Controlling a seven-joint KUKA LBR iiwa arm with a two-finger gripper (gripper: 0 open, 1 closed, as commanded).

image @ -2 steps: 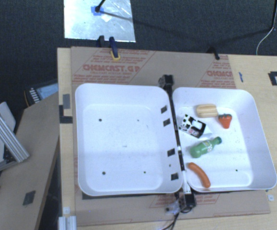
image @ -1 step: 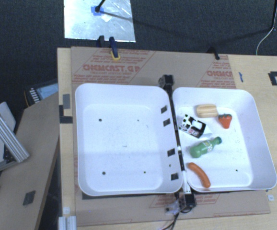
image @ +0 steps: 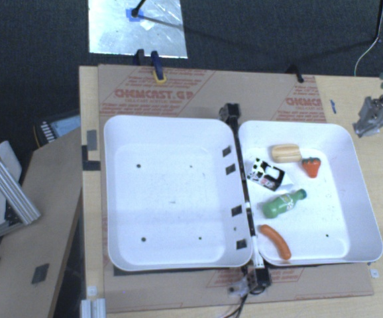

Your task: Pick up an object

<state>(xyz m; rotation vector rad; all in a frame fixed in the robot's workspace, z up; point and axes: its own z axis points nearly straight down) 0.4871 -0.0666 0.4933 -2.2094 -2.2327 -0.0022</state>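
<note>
Clustered in the left half of the right bin [image: 357, 177], five small objects lie apart from the robot's reach: a tan bread roll [image: 285, 153] nearest the far wall, a red strawberry-like toy [image: 312, 167] just to its right, a black-and-white patterned piece [image: 266, 175] below the roll and close to the divider, a green bottle [image: 283, 203] lying on its side at a slant, and an orange sausage-shaped toy [image: 275, 241] nearest the front rim. None of them touches another, though the patterned piece and the bottle's cap end sit near each other. Beside them, the left bin [image: 171, 191] shares a dark hinged seam [image: 242, 191] with the right one, and both rest on a brown cardboard sheet [image: 155, 88] printed in red lettering. At the right edge of the view, well above the bench and away from the bins, the gripper [image: 376, 118] hangs over bare tabletop with nothing between its fingers; whether they are spread or closed cannot be told. Beyond the bench, a shiny metal plate [image: 137, 17] lies on dark carpet.
</note>
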